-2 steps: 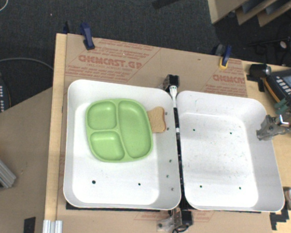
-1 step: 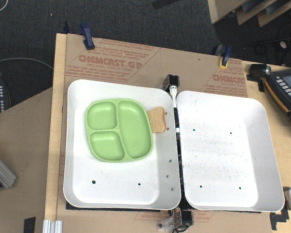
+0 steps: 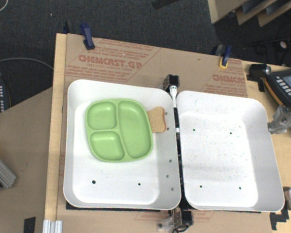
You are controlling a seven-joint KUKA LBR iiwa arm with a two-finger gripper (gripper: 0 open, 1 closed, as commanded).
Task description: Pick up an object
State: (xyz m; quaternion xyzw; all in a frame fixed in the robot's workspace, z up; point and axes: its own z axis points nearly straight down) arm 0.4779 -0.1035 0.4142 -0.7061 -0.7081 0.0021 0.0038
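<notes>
Tan slab (image 3: 157, 120) as likely pick: flat in bin (image 3: 68, 146), near its far right corner, touching green divided plate (image 3: 118, 131). Jaw state: cannot tell. Risks: thin and low, so may slip a pinch. Crowded by plate rim and bin wall, so may get nudged, not lifted.

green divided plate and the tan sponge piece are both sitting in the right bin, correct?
Not quite: the camera view shows the green divided plate and the tan sponge piece in the left bin, not the right bin. The sponge piece lies against the plate's right edge.
</notes>
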